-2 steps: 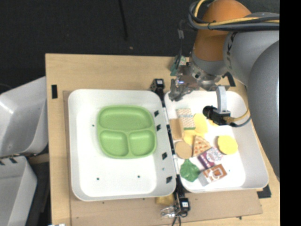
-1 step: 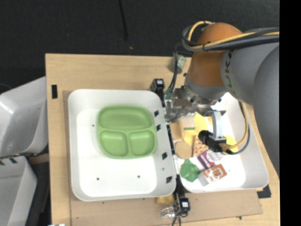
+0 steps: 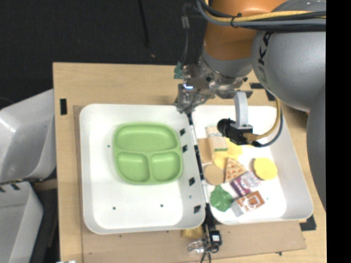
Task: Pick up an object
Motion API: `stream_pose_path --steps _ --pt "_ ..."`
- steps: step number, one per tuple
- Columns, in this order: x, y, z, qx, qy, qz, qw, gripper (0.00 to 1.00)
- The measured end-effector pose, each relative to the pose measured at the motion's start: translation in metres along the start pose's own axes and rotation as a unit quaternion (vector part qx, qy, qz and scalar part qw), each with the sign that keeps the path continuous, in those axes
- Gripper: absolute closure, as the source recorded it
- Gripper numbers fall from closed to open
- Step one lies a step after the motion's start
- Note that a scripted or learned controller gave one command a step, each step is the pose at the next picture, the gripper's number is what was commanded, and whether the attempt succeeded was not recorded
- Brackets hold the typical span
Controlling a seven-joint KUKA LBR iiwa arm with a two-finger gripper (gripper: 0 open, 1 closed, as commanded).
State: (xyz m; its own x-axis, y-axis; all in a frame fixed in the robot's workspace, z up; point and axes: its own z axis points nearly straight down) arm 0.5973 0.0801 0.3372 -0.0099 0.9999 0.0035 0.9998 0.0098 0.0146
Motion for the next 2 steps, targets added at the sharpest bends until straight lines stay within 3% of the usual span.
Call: stream_pose_path --steps 1,2 --pt "-0.050 -0.049 0.092 0.013 -0.003 0.007 0.9999 1.00" --pt "0.028 -0.095 -0.001 0.004 0.000 0.000 1.0000 1.00"
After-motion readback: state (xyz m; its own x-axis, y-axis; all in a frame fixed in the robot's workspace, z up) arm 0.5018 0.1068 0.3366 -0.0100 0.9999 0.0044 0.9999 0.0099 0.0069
